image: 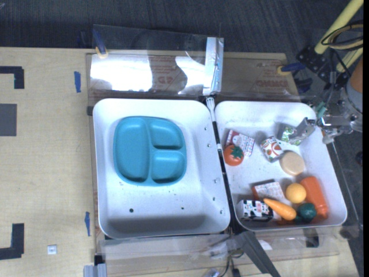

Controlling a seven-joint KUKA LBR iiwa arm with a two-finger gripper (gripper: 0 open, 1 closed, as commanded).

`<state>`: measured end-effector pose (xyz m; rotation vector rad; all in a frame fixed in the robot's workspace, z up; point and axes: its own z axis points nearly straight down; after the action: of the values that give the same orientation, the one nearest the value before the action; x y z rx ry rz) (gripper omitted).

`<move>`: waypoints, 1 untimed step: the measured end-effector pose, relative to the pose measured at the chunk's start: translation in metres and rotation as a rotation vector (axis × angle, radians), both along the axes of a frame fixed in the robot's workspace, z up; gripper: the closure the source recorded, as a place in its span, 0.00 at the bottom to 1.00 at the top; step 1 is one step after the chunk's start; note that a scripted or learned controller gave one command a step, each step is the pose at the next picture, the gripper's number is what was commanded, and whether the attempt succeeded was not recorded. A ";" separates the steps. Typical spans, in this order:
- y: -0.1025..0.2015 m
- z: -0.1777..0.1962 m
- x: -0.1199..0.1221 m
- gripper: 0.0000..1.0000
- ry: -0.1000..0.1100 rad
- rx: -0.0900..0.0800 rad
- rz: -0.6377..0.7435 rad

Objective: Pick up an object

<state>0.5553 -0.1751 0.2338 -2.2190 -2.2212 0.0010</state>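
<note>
Looking down, we find the hand (304,127) over the right bin (337,180); we cannot tell its state. A blue tray (150,149) occupies the left bin (109,206).

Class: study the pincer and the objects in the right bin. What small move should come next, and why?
Probably lower the pincer a little onto the small silver-green packet beside it. The pincer sits at the right bin's upper right corner, nothing shows between its fingers, and that packet is the closest object.
</note>
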 end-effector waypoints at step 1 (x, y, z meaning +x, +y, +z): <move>0.022 -0.109 0.050 0.00 0.008 0.003 0.167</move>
<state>0.6049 -0.1529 0.1247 -2.0207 -2.3931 0.0066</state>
